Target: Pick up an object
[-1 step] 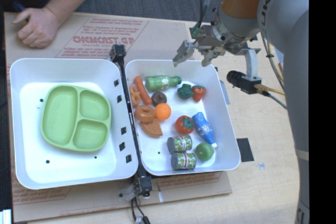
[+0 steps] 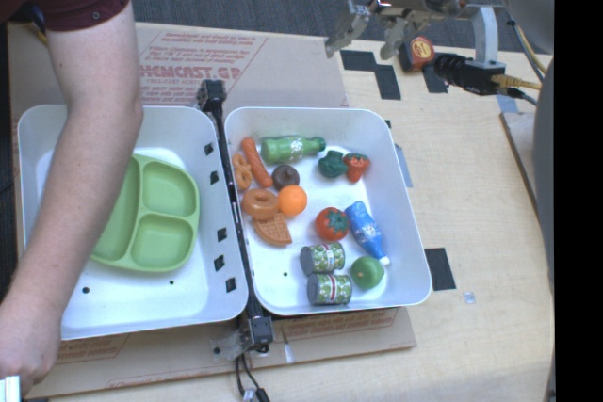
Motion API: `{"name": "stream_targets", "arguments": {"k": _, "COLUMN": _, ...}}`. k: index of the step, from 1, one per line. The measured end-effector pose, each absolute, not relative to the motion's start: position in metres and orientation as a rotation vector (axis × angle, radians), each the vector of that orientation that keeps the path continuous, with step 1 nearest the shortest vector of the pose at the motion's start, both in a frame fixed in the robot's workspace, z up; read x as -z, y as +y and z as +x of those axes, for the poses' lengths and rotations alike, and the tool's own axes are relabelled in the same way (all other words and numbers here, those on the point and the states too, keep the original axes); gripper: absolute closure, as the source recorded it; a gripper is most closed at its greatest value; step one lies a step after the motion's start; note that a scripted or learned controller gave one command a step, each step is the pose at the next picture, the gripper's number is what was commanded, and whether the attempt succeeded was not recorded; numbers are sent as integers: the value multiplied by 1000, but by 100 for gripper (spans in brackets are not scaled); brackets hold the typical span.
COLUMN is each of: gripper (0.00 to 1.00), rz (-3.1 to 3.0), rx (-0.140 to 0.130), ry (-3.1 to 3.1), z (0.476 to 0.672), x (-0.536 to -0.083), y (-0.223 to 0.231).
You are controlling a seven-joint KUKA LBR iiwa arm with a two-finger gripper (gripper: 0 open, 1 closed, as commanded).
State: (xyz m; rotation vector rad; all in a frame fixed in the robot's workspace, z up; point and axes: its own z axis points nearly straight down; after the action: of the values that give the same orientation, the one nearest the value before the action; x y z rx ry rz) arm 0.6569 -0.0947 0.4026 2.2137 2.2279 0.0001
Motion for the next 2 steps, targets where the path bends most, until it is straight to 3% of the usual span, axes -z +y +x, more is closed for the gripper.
{"name": "stream_targets", "arguments": {"k": 1, "gripper": 0, "rz": 2215, "rx": 6, "ry": 2231, "z": 624, "x": -336, "y": -44}}
{"name": "stream_targets", "arguments": {"k": 2, "gripper": 0, "rz": 2215, "rx": 6, "ry": 2230, "z": 624, "x": -337, "y": -44}}
